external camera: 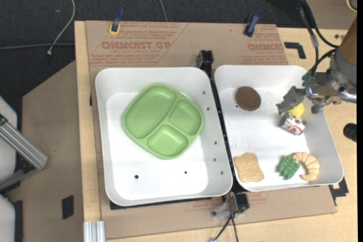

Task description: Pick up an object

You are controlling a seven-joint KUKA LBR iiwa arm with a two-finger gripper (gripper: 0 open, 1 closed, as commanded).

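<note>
Two shallow white bins are seen side by side on a brown cardboard-covered bench (170, 37). In the left white bin (113, 178), toward the centre left of the frame, a light green plastic plate with three compartments (163, 120) is laid flat and turned at an angle. The graspable things are gathered in the right white bin (266, 82), which fits a picking task, as they are kept well apart from each other there.

In the upper part of this bin a round dark brown cookie-like disc (248, 98) is placed. At the lower edge a tan slice shaped like toast (248, 168) is seen, and to its right a small green leafy toy piece (288, 167) is touching a curved beige croissant-shaped toy (309, 165).

At the right side of the frame the two-finger gripper (296, 100) is lowered into the right bin. Its dark fingers are spread apart, and nothing is clearly gripped between them. Just below them a small white and red carton-like object (292, 124) is lying tilted, and a yellow object (297, 111) is partly hidden under the fingertips. What this yellow thing is cannot be told.

It is judged that one of these two objects is the target, and that the grasp is not yet completed. Because the carton is tilted, it may slip when the fingers are closed.
</note>
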